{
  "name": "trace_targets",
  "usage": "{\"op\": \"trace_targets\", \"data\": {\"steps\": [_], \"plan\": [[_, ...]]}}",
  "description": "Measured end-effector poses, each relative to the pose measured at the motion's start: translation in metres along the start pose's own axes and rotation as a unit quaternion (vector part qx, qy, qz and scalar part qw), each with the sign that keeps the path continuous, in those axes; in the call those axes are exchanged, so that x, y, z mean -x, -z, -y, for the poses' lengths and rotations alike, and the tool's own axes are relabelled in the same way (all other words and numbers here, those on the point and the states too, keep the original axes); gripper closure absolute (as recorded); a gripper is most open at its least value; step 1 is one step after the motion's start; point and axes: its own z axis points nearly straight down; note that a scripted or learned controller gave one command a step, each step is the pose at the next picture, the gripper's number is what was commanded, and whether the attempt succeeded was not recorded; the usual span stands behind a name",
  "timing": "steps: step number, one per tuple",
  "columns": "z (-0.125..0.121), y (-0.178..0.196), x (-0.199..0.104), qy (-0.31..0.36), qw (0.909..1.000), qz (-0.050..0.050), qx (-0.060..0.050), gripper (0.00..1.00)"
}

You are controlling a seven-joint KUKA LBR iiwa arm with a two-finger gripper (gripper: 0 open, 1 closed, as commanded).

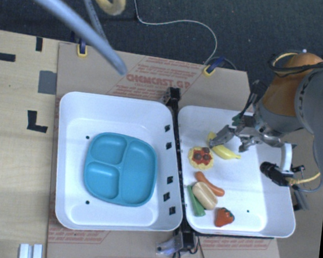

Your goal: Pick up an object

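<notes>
On the bench (pixel 6 153), from largest item down:

Cardboard sheet (pixel 155 81), brown with red print, lying flat under both bins and clipped at its far edge.

Left bin (pixel 76 109), white and shallow, touching the right bin along a black clamped seam at the middle.

Right bin (pixel 273 218), white and shallow, same size, holding all the toy food.

Arm (pixel 305 96), grey with an orange band, reaching in over the right bin's far right corner.

Tray (pixel 121 168), blue plastic with three compartments, lying flat in the middle of the left bin.

Gripper (pixel 234 141), lowered over the far half of the right bin, fingers spread apart, one on each side of the banana's far end. Nothing is pinched between them.

Hot dog (pixel 205 195), bun with sausage, near the right bin's near left corner, beside the seam.

Green vegetable (pixel 196 202), long and thin, touching the hot dog's left side.

Sausage (pixel 210 184), orange-red, lying just beyond the hot dog.

Banana (pixel 226 153), yellow, lying flat in the far half of the right bin, just beneath the gripper.

Pizza slice (pixel 200 157), small round yellow piece with red topping, just left of the banana.

Strawberry (pixel 224 217), red with a green cap, near the right bin's near edge, right of the hot dog.
</notes>
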Motion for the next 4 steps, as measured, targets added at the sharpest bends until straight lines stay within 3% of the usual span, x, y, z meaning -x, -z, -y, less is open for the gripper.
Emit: {"op": "trace_targets", "data": {"steps": [1, 3, 4], "plan": [[-0.001, 0.013, -0.001, 0.001, 1.0000, 0.000, 0.002, 1.00], [0.007, 0.099, -0.003, 0.000, 1.0000, 0.000, 0.004, 1.00], [0.023, 0.090, -0.052, 0.002, 1.0000, -0.001, 0.001, 1.00]]}}
